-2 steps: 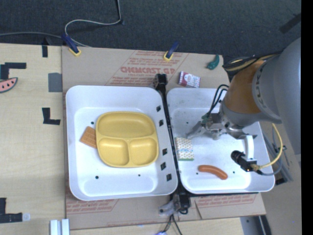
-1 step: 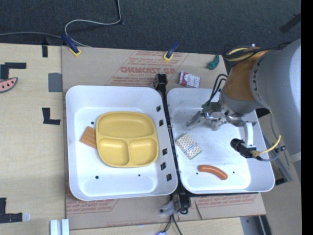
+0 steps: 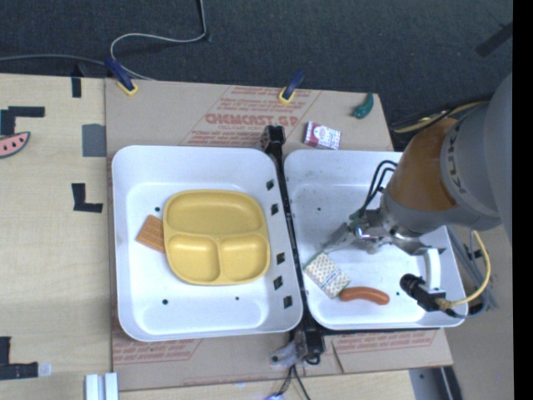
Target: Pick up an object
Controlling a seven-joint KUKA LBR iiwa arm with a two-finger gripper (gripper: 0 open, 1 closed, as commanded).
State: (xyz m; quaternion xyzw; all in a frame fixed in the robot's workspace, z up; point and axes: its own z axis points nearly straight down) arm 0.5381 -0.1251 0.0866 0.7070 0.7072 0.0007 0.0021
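hovering gripper point(image 3: 341, 238), finger state unclear, just above the patterned packet point(image 3: 326, 274) beside sausage point(image 3: 364, 295).

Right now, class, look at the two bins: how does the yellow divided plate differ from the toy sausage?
The yellow divided plate is broad and roughly square with three compartments; the toy sausage is small, slim and rod-shaped. The plate is pale yellow, the sausage orange-red. The plate lies in the left bin, the sausage in the right bin beside a patterned packet. Both rest flat on a white bin floor.
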